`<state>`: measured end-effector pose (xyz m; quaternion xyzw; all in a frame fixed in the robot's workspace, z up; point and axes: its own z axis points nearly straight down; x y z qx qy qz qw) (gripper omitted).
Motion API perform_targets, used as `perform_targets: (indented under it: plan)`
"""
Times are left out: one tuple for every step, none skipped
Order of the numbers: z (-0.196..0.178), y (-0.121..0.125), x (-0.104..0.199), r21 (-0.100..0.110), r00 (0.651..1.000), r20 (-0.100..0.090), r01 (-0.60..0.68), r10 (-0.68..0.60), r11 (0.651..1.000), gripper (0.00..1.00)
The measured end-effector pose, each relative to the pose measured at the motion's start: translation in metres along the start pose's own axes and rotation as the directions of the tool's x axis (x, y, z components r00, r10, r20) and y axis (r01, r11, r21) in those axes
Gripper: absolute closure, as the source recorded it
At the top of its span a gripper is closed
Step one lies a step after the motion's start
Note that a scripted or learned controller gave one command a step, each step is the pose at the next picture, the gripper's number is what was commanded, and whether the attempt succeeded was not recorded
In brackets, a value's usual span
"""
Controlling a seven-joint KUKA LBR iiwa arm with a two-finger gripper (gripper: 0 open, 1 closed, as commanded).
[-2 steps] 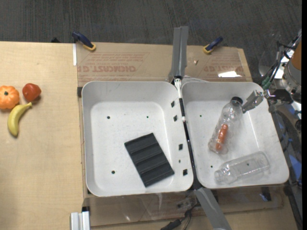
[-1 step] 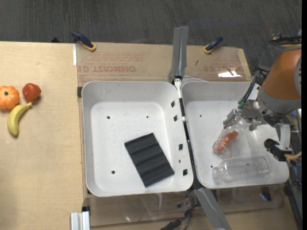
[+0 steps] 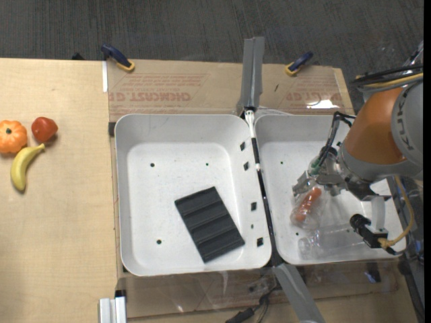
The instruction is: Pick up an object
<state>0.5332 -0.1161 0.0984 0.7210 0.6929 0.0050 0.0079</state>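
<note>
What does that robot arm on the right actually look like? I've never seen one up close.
The arm is thick and rounded, grey with a broad orange band above the wrist and part of dark lettering on its grey shell. Thin black cables run along it down toward the gripper, a small cluster of metal and black parts. A black fitting with a yellowish cable sits lower down.

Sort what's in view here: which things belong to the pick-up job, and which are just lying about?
Job in hand:
- claw, low in the right bin
- orange-red object just beneath it
- clear plastic item beside that
- dark ridged block in the left bin

Lying about:
- banana, orange fruit and red fruit on the bench
- two clamps
</note>
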Motion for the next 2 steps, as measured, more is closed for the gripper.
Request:
perform_targets:
  plan:
    - [-0.009,0.000,-0.001,0.001,1.000,-0.001,-0.004,0.004,1.000,1.00]
    - [-0.092,0.072,0.068,0.020,1.000,-0.002,-0.031,0.031,0.999,1.00]
